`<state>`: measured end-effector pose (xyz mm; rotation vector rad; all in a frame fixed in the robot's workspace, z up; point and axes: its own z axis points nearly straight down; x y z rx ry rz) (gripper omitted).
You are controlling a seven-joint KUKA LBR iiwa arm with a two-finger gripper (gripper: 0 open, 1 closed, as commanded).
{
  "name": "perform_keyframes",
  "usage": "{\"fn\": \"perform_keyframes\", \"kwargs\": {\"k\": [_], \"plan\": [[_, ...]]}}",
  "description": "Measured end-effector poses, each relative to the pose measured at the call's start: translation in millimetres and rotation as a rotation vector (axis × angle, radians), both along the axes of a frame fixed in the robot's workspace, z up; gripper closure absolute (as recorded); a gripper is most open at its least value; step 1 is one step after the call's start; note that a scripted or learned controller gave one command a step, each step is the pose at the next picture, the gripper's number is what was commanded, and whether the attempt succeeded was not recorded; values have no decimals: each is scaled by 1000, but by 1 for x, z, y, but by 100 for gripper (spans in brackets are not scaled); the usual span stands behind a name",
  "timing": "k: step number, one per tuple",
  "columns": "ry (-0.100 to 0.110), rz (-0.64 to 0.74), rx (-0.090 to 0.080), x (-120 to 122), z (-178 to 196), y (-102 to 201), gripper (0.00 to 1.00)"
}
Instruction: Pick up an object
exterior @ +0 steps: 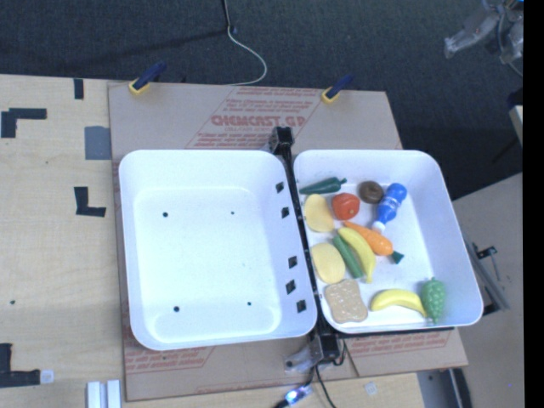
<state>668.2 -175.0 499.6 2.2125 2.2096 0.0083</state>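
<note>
The right bin (pixel 450 228) holds a heap of toy food. A red tomato (pixel 345 205), a brown round piece (pixel 371 192) and a blue bottle (pixel 389 204) lie near its far side. An orange carrot (pixel 371 239) crosses the middle. A slice of bread (pixel 345 302), a yellow banana (pixel 397 300) and green grapes (pixel 434 298) lie along the near wall. The gripper (pixel 478 31) hangs blurred at the top right corner, high above the dark floor and well away from both bins.
The left bin (pixel 136 228) stands beside the right one on a cardboard sheet (pixel 255 117). Black clips (pixel 294 262) line the shared wall. A cable (pixel 242 45) runs over the dark floor behind.
</note>
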Motion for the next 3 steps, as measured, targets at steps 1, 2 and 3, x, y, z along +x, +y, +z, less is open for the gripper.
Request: {"fn": "perform_keyframes", "kwargs": {"k": [1, 2, 3], "plan": [[13, 4, 3, 1, 1, 4, 100], [9, 14, 9, -27, 39, 113, 100], [33, 5, 8, -51, -201, 156, 100]]}}
